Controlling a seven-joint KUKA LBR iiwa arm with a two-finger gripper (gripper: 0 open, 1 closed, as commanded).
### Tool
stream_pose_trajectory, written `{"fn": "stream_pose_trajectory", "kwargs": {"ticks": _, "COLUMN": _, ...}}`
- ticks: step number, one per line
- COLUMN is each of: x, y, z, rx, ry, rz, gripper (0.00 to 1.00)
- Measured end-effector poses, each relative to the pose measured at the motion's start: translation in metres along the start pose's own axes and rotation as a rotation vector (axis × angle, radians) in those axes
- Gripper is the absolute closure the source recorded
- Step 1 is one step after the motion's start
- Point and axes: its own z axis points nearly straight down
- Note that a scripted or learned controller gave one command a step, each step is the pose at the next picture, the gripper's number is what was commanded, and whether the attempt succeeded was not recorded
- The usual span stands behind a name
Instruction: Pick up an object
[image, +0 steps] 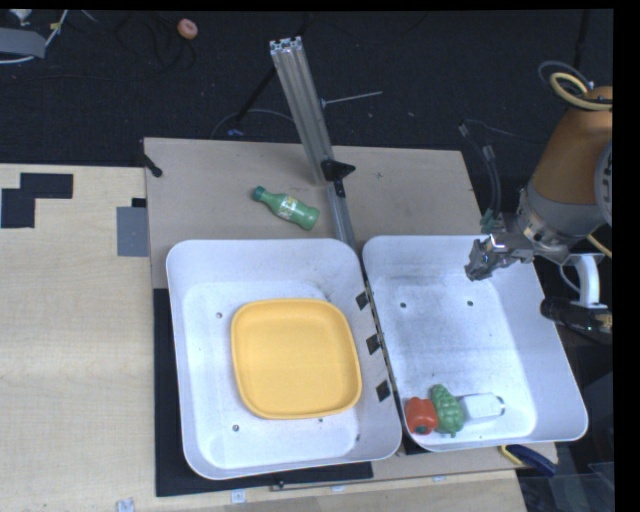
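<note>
Nearest cam, at the front edge of the right bin (540, 340): a little cluster of objs. Red piece (421, 414) sits leftmost, green knobbly piece (448, 410) touches its right side, and a white item (482, 406) lies just beside the green one, further right. All 3 rest on the bin floor against the front wall; none is lifted.

Left bin (190, 300) carries a yellow square plate (296, 357) w/ rounded corners, lying flat, roughly centred. Black clips join the 2 bins along their shared rim.

Gripper (481, 260) hangs over the far right corner of the right bin, well apart from the obj cluster at the front. It's small and dark in this view; can't tell how far the claw is spread. Nothing visible in its grasp. Arm comes in from the right, orange band (575, 150) above the wrist.

Behind the bins, on the tan board (420, 190): a green bottle (286, 208) lies on its side, tilted, near the left bin's far edge but not touching it. A metal rail (310, 115) slants up from between the bins toward the top.
</note>
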Motion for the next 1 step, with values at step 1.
{"fn": "stream_pose_trajectory", "kwargs": {"ticks": 1, "x": 0.0026, "y": 0.0062, "z": -0.061, "rx": -0.001, "ry": 0.0, "rz": 0.0, "gripper": 1.0}}
